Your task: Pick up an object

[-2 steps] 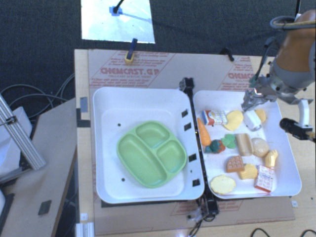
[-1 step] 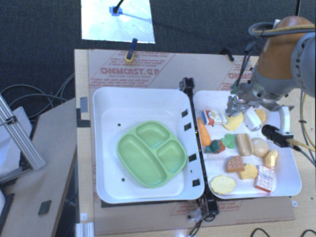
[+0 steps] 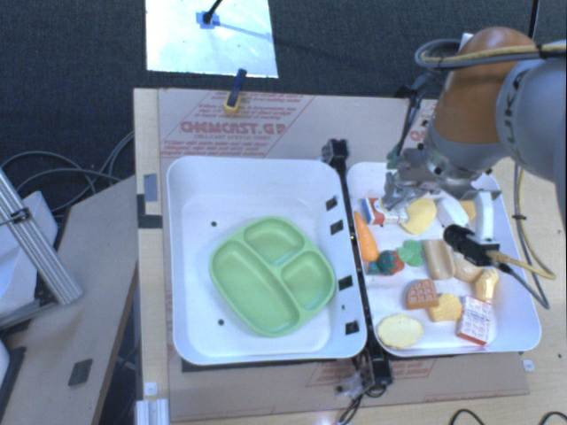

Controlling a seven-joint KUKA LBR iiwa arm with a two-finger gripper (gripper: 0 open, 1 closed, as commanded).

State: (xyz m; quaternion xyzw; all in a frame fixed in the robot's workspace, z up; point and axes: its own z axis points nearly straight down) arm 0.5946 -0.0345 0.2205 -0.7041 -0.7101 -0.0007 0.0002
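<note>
While our gripper (image 3: 400, 195) hangs low over the right bin (image 3: 514, 330) at the frame's right, just beside a yellow piece (image 3: 420, 215), we judge the reach is in hand, we cannot tell its state, and next comes a careful closing.

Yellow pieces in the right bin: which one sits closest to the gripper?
The pale yellow piece at the bin's far end, just beside the gripper. The round yellow disc and yellow block lie toward the near edge, well away.
</note>
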